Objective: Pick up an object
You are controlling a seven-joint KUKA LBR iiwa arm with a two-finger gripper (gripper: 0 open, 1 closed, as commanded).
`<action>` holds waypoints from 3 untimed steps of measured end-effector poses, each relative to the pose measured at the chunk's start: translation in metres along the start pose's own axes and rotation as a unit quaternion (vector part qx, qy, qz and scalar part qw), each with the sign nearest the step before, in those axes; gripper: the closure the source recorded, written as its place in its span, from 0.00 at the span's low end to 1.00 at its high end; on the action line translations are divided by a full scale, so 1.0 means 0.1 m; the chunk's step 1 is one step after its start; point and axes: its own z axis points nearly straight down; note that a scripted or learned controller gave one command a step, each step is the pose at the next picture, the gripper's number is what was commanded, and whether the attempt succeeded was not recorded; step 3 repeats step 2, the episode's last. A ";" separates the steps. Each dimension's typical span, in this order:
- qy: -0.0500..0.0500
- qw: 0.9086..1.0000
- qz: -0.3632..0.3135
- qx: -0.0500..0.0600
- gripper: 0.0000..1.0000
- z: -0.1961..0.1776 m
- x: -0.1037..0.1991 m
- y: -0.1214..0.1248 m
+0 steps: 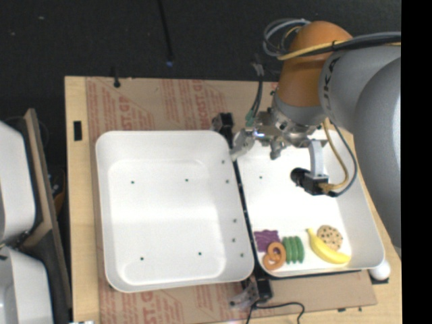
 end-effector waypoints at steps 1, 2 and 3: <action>-0.002 1.000 0.006 -0.004 0.00 -0.37 -0.51 0.17; 0.000 1.000 0.001 -0.002 0.00 -0.23 0.46 0.16; 0.000 1.000 0.001 -0.002 0.00 -0.23 0.46 0.16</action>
